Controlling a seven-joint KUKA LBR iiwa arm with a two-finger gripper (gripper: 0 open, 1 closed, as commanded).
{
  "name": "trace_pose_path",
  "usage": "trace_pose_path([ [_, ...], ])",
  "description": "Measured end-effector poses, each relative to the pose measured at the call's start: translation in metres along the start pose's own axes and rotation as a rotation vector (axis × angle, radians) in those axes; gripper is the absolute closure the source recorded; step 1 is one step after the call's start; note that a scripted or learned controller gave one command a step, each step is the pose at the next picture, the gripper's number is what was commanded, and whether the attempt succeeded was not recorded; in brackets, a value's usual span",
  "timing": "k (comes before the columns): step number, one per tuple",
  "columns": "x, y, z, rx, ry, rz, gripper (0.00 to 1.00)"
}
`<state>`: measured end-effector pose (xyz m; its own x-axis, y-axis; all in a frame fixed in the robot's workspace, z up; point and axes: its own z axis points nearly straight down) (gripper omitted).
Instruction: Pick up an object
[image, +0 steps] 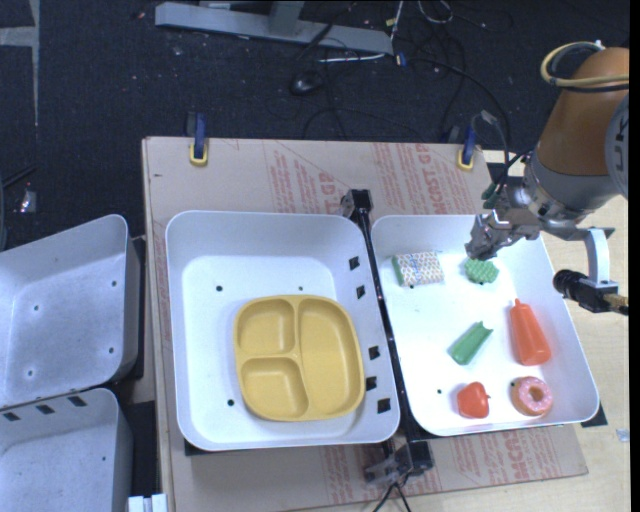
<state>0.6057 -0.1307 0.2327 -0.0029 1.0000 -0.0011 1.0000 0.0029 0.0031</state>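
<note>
My gripper (487, 245) hangs directly above the small green piece (481, 270) at the right bin's (573, 395) far edge, its opening undeterminable, so I should descend straight, centre it, then close firmly.

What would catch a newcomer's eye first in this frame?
Probably the yellow divided plate, alone in the left bin. Next, the gripper at the right bin's far edge, right above a small green object. Nearer the camera in that bin lie bright toy foods: an orange bottle, a red piece and a pink donut.
</note>
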Motion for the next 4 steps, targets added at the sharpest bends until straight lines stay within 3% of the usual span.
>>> trace_pose_path([
  [2,0.087,-0.005,0.004,0.005,0.003,-0.004,1.00],
  [4,0.197,-0.007,0.019,0.004,0.003,-0.006,1.00],
])
